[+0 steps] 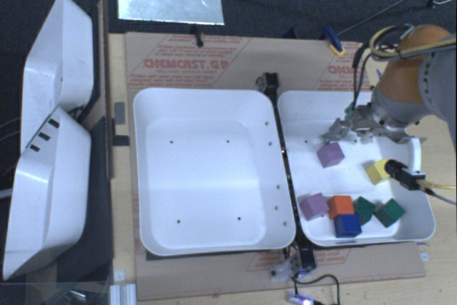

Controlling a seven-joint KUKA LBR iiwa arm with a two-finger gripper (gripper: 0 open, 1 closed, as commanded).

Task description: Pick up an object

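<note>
Two purple blocks [330, 153], two green [389, 212], one orange [340, 206], one blue [347, 225], one yellow [378, 171]

Only legible text I can see from here: "CHEMCAST GP" in red on the brown cardboard sheet [214, 57] under the bins, printed upside down from the camera's side, near its top edge above the left bin [207, 168]. Same red print repeats toward the sheet's top right corner, partly cut off by the arm, so I can't read that one in full. More red lettering on the cardboard strip along the bottom edge below the bins, too small and fragmentary to read. I can't make out any labels or numbers on the blocks, the bins or the arm.
</note>
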